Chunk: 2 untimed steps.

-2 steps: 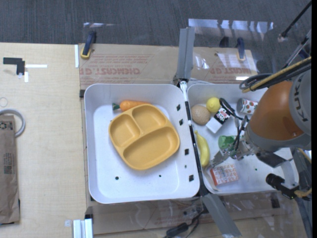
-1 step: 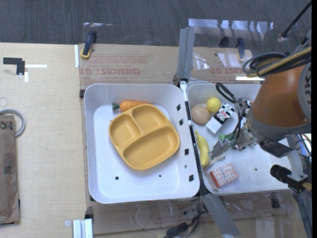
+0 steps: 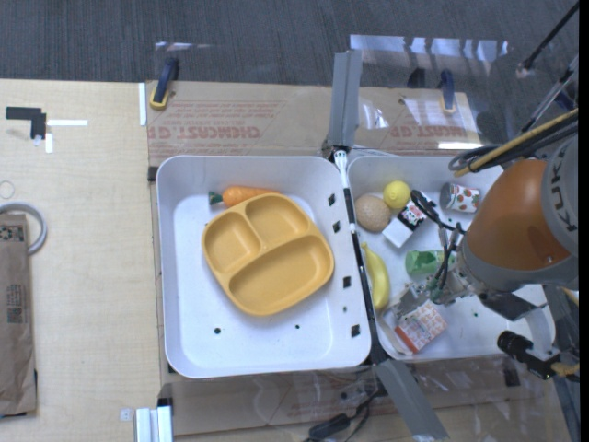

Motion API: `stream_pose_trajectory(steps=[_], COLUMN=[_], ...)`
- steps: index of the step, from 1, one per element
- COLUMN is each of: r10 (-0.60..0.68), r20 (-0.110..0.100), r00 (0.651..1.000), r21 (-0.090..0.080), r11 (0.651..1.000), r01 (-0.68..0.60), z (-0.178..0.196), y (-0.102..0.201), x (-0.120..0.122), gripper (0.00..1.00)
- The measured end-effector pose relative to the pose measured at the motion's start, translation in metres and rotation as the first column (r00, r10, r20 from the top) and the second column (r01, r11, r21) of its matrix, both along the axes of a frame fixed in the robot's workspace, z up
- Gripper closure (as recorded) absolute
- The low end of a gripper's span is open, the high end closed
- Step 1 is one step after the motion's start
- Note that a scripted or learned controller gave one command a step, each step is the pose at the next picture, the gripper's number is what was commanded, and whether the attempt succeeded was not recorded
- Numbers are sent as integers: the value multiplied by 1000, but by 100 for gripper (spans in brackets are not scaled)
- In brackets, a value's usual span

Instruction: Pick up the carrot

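Lying by the yellow plate (image 3: 267, 251) in left bin (image 3: 175, 274), carrot (image 3: 241, 194) untouched; gripper (image 3: 425, 293) w/ unclear grip state, prob. over right bin.

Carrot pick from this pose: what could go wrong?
1. The carrot lies in the left bin, tight against the yellow plate; the gripper may hit the plate's rim or nudge it.
2. The gripper sits low in the right bin among the banana and a red-and-white packet; crossing over could drag them or clip the divider.
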State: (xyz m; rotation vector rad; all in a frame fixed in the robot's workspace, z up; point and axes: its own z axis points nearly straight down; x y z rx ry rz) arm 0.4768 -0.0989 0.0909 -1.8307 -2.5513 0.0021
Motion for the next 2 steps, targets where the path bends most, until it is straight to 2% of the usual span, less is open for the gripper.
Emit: stream_pose_trajectory(steps=[1, 2], r10=[-256, -292], r20=[0, -1], r00=[967, 957], r21=[-2, -2], r11=[967, 957], r01=[256, 292], z=[86, 100], y=[-10, 77], x=[0, 15], gripper=[0, 0])
